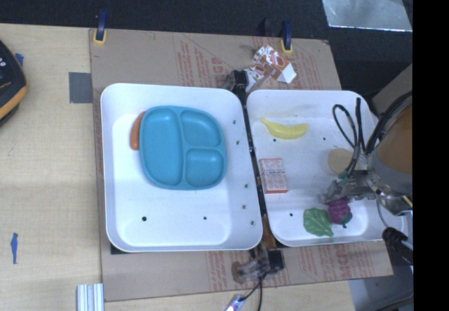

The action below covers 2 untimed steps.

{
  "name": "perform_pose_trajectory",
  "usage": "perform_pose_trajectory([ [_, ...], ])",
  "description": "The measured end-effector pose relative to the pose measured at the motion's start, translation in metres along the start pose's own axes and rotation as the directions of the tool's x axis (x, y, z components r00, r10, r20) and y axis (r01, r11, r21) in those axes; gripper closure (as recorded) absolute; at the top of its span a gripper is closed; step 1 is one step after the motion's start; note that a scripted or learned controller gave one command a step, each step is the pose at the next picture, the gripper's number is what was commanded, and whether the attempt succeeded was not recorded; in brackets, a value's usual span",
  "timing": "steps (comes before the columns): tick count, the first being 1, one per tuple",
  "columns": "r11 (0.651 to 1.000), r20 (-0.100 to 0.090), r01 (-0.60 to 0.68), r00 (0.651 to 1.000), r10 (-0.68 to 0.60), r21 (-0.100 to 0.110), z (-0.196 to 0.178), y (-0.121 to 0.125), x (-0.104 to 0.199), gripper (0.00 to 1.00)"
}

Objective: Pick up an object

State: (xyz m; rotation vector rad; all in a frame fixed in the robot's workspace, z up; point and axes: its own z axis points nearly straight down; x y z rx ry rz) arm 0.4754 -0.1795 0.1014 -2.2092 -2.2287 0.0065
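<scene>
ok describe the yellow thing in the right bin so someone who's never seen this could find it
Start at the right bin, the one the arm reaches into. Look along its far side, near the upper left corner, for the banana, lying flat and on its own. It is the sole yellow curved thing there; the small card below it is flat and rectangular, and the green leaf and purple piece sit at the near edge.

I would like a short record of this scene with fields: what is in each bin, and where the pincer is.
left bin: blue divided plate, lying over an orange item
right bin: yellow banana, small red-and-white packet, green leaf, purple item
pincer: low at the right bin's right side, just above the purple item
grasp: cannot be judged
</scene>
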Motion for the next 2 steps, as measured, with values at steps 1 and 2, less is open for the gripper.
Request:
perform_pose_trajectory([
  [1, 1.000, -0.001, -0.003, 1.000, 0.003, -0.003, -0.071, 0.044, 0.062, 1.00],
  [2, 1.000, -0.002, -0.005, 1.000, 0.005, -0.002, -0.132, 0.050, 0.126, 1.00],
])
